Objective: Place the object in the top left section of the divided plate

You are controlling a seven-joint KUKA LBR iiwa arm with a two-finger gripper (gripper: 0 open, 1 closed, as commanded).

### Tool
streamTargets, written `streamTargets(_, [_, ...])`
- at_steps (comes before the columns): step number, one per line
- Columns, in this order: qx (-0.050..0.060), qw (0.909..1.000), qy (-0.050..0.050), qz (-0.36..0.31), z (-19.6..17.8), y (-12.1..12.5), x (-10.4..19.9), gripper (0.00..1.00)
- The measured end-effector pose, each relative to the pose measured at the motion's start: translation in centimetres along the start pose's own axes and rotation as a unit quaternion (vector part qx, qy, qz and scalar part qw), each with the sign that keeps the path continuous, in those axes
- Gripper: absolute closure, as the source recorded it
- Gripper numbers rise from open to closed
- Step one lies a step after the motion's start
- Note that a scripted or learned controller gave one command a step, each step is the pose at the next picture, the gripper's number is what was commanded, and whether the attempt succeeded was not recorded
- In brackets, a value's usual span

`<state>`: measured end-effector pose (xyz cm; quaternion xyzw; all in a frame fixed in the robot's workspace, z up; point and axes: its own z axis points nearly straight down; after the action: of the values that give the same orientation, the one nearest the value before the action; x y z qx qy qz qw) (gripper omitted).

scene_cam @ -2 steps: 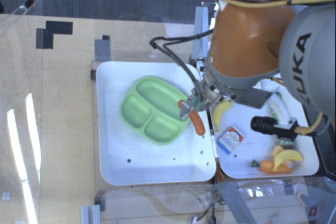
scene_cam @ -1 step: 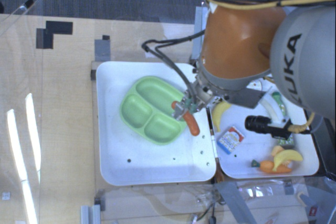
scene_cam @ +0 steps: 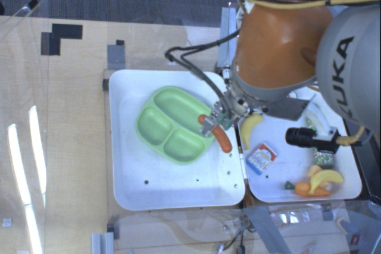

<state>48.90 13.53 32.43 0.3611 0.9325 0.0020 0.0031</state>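
A green divided plate (scene_cam: 169, 124) lies tilted in the left white bin (scene_cam: 128, 187). My gripper (scene_cam: 215, 125) hangs over the plate's right rim, shut on an orange-red sausage-shaped object (scene_cam: 219, 135) that slants down to the right between its fingers. The sausage's lower end hangs over the bin floor just right of the plate, its upper end reaching the plate's edge. The arm's orange band and grey body cover the area above the right bin.
The right bin (scene_cam: 351, 187) holds a yellow banana piece (scene_cam: 250, 127), a small red, white and blue packet (scene_cam: 261, 158), a yellow and orange fruit cluster (scene_cam: 318, 181) at the front right, and a small green item (scene_cam: 323, 158).
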Motion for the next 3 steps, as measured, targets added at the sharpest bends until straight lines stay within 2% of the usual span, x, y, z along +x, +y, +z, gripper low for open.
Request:
streamTargets(1, [0.000,0.9994,0.000,-0.033,0.9,-0.1,-0.1,1.00])
streamTargets(2, [0.001,0.9999,0.001,-0.013,3.2,-1.2,-1.1,1.00])
streamTargets(3, [0.000,0.9998,0.000,0.021,0.2,3.0,-1.4,1.00])
